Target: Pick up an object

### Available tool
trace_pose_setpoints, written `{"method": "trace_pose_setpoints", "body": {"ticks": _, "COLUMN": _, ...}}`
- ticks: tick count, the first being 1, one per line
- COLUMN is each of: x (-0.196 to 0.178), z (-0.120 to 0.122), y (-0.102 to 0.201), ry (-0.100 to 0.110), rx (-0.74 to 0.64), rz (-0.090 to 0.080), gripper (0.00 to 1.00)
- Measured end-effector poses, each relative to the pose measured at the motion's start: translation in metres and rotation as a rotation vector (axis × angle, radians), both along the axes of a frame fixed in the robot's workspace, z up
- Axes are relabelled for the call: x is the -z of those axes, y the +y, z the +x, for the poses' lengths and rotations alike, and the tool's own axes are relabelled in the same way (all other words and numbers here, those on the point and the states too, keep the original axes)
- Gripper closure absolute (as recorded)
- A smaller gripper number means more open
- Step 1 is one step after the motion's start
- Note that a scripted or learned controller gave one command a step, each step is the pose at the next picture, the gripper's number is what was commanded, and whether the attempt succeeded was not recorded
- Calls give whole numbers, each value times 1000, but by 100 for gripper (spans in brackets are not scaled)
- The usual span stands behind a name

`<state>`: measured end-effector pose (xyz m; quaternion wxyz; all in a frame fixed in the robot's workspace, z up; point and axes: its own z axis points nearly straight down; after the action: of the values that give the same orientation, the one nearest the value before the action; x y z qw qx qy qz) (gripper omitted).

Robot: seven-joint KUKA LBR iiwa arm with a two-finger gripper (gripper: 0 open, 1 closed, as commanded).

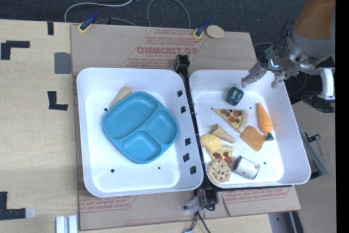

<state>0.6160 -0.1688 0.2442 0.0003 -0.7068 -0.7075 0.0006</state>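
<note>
**A:** Here we are above the counter (pixel 32 117), two white bins side by side, and the arm (pixel 316 19) reaching in from the right. The tool (pixel 264 75) hangs over the top edge of the right bin (pixel 294 133), fingers spread apart, nothing between them.

**B:** So nothing picked up yet?

**A:** By my reading, no. Every item lies on the bin floor. Nearest the tool is a small dark green object (pixel 235 96), just below and to the left of the fingers, near but apart from them.

**B:** What else is on offer?

**A:** A pizza slice (pixel 232 116) in the middle, an orange carrot (pixel 264 118) by the right wall, a brown piece (pixel 253 138) touching the carrot's lower end, some yellowish pieces (pixel 216 142), a cookie (pixel 220 171) at the bottom and a silver can (pixel 245 167) on its side beside it.

**B:** And the left bin?

**A:** The left bin (pixel 92 172) carries a blue divided plate (pixel 140 127), with a tan scrap (pixel 121 96) poking out from under its upper edge. Well away from the tool.

**B:** So how far along?

**A:** Early, I'd judge. The approach looks under way; the descent, the closing and the lift are all left. The green object seems the likeliest target, though I can't say for sure.
</note>
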Motion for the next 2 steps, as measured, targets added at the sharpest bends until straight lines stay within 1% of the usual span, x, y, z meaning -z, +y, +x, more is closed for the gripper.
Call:
{"method": "trace_pose_setpoints", "body": {"ticks": 1, "x": 92, "z": 52, "y": 31, "ry": 5, "rx": -4, "rz": 2, "gripper": 0}}
{"method": "trace_pose_setpoints", "body": {"ticks": 2, "x": 161, "z": 44, "y": 27, "ry": -4, "rx": -1, "rz": -3, "gripper": 0}}
